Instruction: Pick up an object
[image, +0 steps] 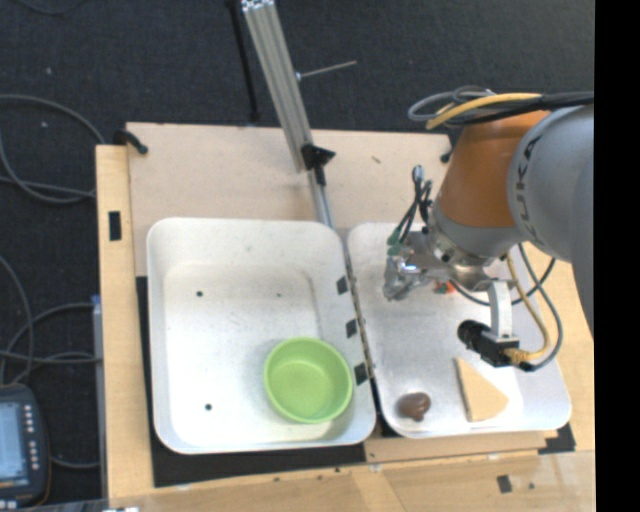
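Since the gripper (400, 280) hangs over the right bin's (440, 425) far-left corner, grip state unreadable, while the brown lump (414, 405) and tan wedge (482, 392) sit at its near edge, a straight descent risks grabbing nothing.

We see a lime-green bowl (308, 378) in the left white bin (200, 270), speckled with dark dots. In the right white bin (420, 350), lower right, lie a brown lump (414, 405) and a tan wedge (480, 392). The table (200, 170) is pale tan.
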